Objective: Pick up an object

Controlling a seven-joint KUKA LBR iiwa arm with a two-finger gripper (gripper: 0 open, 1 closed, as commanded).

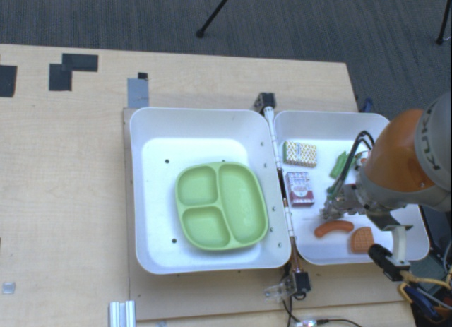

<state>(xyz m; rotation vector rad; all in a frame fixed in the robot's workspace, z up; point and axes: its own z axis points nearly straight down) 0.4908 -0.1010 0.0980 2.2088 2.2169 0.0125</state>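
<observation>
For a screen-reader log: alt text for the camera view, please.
A grey and orange arm reaches from the right, its pincer low in the right bin just above an orange sausage. The left bin holds a green divided plate.

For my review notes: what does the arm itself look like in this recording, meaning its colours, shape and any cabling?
The arm is a thick, rounded body, grey at the right edge with a broad orange band above the wrist. A black cable loops beside that band. Below it sits a grey metallic wrist section, ending in a small dark pincer over the right bin.
</observation>
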